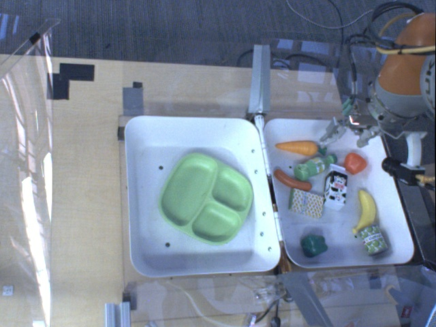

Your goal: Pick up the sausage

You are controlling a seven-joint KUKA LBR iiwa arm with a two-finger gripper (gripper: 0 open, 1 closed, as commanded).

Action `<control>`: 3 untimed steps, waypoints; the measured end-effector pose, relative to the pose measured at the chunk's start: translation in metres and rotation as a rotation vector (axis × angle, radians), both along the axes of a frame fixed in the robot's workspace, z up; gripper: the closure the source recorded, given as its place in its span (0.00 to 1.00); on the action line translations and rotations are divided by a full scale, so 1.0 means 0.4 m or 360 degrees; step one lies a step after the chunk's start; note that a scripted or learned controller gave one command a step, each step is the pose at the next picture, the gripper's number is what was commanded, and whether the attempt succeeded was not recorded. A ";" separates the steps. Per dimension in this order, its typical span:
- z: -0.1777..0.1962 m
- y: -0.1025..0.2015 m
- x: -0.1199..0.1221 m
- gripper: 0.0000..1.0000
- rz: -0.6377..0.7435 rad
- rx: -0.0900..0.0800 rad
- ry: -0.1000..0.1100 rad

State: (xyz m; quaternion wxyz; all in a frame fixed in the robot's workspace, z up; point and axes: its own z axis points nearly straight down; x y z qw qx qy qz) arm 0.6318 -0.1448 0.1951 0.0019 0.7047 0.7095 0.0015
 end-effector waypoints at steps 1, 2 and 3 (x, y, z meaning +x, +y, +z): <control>-0.198 0.120 -0.088 0.00 -0.0062 0.0000 0.0000; -0.263 0.151 -0.107 0.00 -0.0203 -0.0001 -0.0015; -0.233 0.156 -0.100 1.00 -0.0200 0.0005 -0.0024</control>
